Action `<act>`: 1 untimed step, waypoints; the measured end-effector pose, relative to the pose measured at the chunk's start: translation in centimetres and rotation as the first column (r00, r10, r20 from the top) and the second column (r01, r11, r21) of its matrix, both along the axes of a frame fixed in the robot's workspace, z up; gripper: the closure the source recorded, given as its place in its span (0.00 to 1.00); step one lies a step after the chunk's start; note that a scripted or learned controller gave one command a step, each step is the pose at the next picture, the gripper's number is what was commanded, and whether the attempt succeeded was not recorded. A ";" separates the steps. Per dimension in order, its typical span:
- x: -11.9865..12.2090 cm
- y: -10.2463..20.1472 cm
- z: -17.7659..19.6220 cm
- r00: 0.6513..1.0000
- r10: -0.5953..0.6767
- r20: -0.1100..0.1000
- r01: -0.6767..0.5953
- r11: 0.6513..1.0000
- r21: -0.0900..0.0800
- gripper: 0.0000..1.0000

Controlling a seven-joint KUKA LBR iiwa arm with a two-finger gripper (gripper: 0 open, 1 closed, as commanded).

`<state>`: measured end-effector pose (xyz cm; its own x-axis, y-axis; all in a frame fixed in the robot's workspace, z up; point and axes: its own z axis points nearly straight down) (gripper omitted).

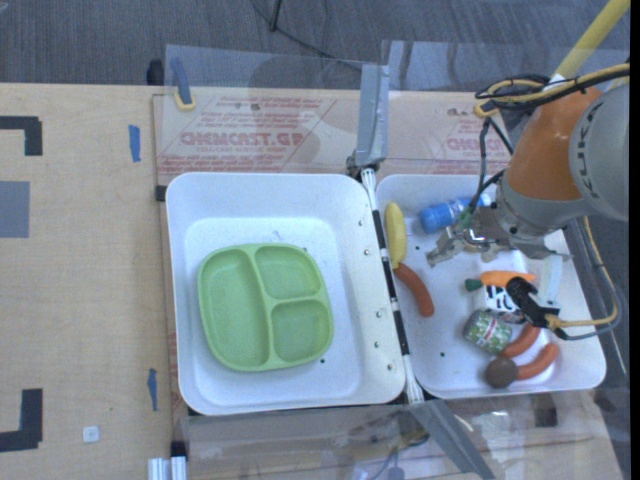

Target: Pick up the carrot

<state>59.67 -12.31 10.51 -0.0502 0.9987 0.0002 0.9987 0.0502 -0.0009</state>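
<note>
Because the carrot (497,279) lies just beside the can (488,331) in the right bin (440,363), under the gripper (470,240), whose spread cannot be told, a descent risks nudging the can instead.

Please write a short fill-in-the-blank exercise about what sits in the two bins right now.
1. The green divided plate lies in the ____ bin.
2. The plate has ____ compartments.
3. The yellow banana lies against the right bin's ____ wall.
4. The carrot lies beside the ____ can.

Missing words: left; three; left; green
</note>
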 end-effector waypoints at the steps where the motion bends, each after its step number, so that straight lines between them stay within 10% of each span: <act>1: -1.1 -5.3 -1.9 0.999 -0.041 0.000 0.041 0.999 0.000 0.00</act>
